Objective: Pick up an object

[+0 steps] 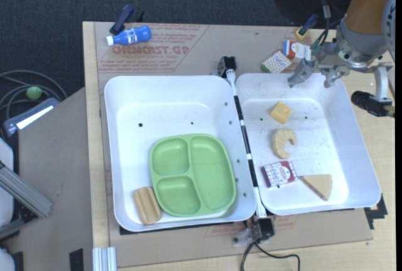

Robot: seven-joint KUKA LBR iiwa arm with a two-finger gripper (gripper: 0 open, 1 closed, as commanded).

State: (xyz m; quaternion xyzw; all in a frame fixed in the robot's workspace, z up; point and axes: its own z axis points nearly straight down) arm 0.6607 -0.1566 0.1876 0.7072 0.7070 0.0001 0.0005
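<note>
Hovering over the far rim of the right white bin (358, 156), the pincer (314, 75) is spreading its two fingers apart with nothing between them. Inside that bin, a yellow cheese cube (281, 112) is lying just near of the pincer, a curved tan croissant-shaped piece (284, 142) is sitting mid-floor, and a red-and-white packet (279, 173) and tan wedge (318, 186) are crowding the near edge. Open floor is running along the right wall. A green divided plate (191, 174) and tan ridged block (146, 205) are occupying the left white bin (125, 125).
</note>
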